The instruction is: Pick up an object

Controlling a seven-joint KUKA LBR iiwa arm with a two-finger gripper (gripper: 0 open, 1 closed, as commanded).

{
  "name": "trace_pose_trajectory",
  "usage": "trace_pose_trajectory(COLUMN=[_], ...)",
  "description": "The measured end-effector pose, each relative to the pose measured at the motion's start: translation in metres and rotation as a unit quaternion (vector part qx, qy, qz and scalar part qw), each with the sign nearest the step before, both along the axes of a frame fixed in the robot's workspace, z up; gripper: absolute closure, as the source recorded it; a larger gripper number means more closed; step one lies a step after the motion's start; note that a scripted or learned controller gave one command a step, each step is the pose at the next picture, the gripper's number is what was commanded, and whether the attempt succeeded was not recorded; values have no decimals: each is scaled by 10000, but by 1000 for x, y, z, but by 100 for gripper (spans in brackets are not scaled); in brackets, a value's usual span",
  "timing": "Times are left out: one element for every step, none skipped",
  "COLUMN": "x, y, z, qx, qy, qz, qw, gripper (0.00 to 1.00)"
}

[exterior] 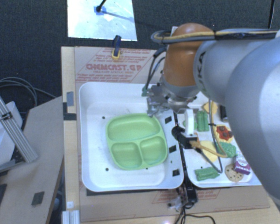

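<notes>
A light green divided plate point(136, 141) with three compartments lies in the left white bin point(95, 125), toward its right side. My gripper point(157, 105) hangs over the far right corner of that bin, just above the plate's far edge, below the orange wrist band point(184, 59). The wrist hides its tips. Nothing shows in its grasp. The right bin point(196, 178) holds several small toy foods: a green block point(203, 122), a red piece point(223, 133), a green piece point(207, 173) and a cookie point(231, 172).
The big grey arm point(252, 87) covers most of the right bin. A yellow piece with a dark end point(203, 147) lies near the divider between the bins. A cardboard sheet point(112, 64) lies under both bins. The left bin's near and left floor is bare.
</notes>
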State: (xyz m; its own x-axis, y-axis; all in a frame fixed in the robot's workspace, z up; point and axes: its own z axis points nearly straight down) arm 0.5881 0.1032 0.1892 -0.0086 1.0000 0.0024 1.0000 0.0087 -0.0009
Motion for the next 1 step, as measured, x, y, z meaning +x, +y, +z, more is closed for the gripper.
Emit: trace_pose_trajectory(x=[-5], y=[84], z=[-4], qx=[11], qy=[-12], qz=[17], qw=[10000], gripper=[100])
